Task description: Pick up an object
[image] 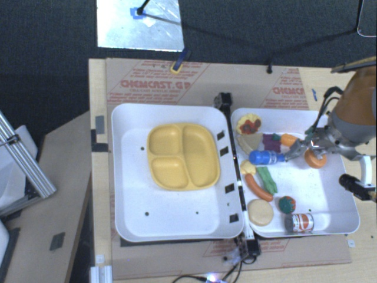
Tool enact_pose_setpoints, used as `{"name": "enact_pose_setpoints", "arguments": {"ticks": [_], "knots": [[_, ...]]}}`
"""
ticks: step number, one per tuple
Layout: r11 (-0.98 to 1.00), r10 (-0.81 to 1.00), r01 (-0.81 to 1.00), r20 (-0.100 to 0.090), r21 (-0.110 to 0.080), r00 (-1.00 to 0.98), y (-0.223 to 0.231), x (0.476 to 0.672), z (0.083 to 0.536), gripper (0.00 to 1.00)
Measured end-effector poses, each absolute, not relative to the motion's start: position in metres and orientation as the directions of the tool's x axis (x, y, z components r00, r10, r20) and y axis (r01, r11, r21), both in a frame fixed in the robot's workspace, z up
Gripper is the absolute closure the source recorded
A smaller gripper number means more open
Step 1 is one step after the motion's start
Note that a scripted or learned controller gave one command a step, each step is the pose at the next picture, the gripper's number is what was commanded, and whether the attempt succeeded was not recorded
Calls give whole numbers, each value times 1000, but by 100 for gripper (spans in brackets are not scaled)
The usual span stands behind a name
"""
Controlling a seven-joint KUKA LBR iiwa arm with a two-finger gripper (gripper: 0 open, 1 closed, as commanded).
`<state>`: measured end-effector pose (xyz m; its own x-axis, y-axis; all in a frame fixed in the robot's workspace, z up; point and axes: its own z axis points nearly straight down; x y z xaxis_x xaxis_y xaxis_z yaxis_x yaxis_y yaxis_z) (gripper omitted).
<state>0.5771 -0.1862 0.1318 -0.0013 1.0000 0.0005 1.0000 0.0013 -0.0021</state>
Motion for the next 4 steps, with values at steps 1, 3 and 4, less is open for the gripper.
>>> {"name": "enact_pose_setpoints", "arguments": {"ticks": [1, 3, 4], "knots": [[0, 1000, 1000, -2, 7, 0, -187, 579, 98, 0], [4, 1000, 1000, -1, 5, -4, -185, 581, 150, 100], [5, 1000, 1000, -2, 8, -5, -182, 593, 203, 100]]}}
